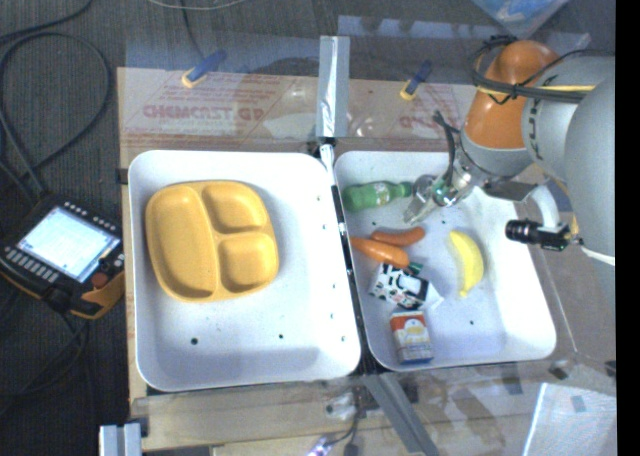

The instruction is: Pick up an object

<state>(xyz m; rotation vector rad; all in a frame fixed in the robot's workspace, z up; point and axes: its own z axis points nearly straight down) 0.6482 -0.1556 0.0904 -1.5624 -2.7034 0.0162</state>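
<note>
L bin (160, 354) holds just the yellow tray (210, 239); R bin (520, 339) has green bottle (375, 194), hot dog (388, 244), cow toy (400, 287), small carton (410, 337), banana (466, 261), all lying loose. End effector (432, 194) sits low just R of the bottle, nothing btwn its fingers, can't tell how wide. Pick not done yet; grasp + lift both left, I'd say.

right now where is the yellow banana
In the camera view's right white bin, the curved yellow banana lies right of the orange carrot, below the hand.

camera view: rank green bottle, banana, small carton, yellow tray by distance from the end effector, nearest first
1. Green plastic bottle, lying just left of the end effector in the right bin.
2. Yellow banana, below and slightly right of it.
3. Small red and white carton, near the right bin's front edge.
4. Yellow compartment tray, far left, in the left bin.
</note>
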